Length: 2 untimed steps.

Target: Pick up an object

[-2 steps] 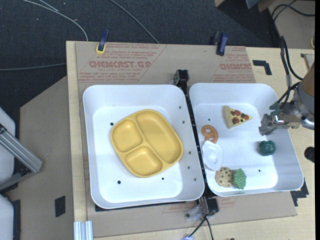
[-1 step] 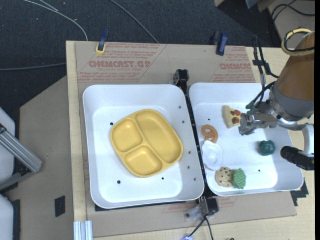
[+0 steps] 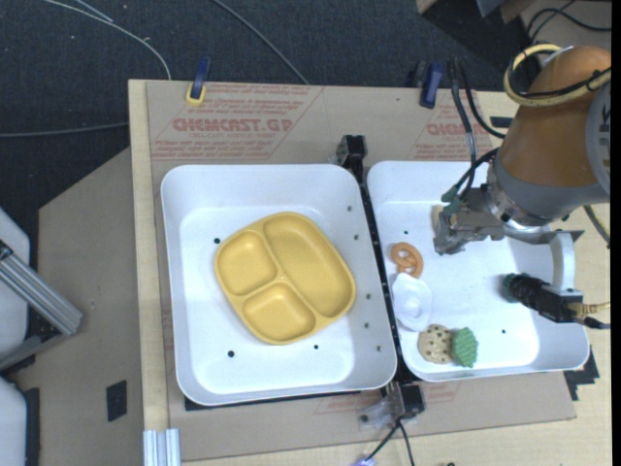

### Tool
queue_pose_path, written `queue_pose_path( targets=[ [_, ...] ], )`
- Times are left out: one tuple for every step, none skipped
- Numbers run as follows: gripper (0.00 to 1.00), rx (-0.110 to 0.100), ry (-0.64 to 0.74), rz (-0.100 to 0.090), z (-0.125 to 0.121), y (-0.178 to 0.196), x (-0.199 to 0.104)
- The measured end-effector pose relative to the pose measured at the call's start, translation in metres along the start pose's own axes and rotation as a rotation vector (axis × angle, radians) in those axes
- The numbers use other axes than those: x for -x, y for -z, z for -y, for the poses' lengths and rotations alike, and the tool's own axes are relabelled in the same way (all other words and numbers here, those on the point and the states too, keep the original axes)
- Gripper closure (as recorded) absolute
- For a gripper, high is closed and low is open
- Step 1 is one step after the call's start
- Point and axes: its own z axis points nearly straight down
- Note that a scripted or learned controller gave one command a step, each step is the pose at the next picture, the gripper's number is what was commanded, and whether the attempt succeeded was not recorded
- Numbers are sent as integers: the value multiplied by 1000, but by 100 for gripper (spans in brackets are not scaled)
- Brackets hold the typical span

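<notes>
gripper (image 3: pixel 449 233) over right bin (image 3: pixel 485 187), finger state can't tell; nearest thing, pretzel (image 3: pixel 407 257), lies just left and slightly toward the front of it.

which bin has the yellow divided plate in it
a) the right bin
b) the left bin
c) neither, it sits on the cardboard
b: the yellow divided plate lies on the floor of the left bin, while the right bin holds the pretzel, the cookie and the green piece.
</notes>
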Motion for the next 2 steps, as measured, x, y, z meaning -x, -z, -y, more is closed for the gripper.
queue_pose_path(
  targets=[
    [100,1,0,1,-24,1,-55],
    [100,1,0,-1,-41,7,-110]
  ],
)
